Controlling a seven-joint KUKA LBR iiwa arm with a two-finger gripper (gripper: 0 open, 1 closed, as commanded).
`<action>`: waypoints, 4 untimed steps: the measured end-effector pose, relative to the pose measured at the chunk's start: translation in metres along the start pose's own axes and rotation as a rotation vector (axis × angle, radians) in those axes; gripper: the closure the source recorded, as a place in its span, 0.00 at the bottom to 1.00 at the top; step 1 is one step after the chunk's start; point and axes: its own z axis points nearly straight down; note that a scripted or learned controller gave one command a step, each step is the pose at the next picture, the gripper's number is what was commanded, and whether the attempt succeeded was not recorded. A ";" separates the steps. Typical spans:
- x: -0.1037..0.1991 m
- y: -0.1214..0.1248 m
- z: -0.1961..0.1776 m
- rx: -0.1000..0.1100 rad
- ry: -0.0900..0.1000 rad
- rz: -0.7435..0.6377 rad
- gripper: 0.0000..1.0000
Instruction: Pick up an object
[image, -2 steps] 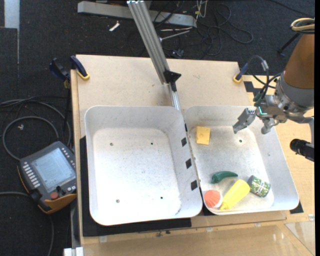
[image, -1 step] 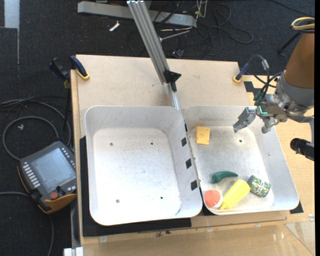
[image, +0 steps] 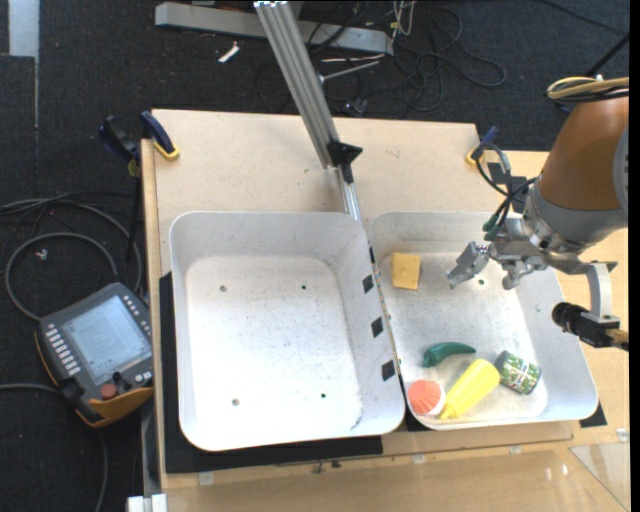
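My gripper (image: 492, 270) hangs over the back of the right bin (image: 560, 330), its two fingers spread apart with nothing between them. A yellow block (image: 406, 271) lies to its left near the bin's back left corner. Toward the front of the same bin sit a green curved piece (image: 447, 352), a yellow bottle-shaped object (image: 470, 388), a red-orange round object (image: 425, 397) and a small green-and-white can (image: 518, 373). The gripper is well behind these front objects.
The left bin (image: 200, 300) lies beside the right one, sharing a raised middle edge. A slanted metal pole (image: 305, 85) rises from behind the bins. A teach pendant (image: 95, 345) lies on the floor to the left. Clamps (image: 155, 135) hold the bench's back corners.
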 end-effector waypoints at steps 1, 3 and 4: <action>0.003 0.004 0.063 0.000 0.000 0.000 0.00; 0.003 0.005 0.103 -0.009 -0.001 0.000 1.00; 0.005 0.004 0.060 -0.011 -0.002 -0.003 1.00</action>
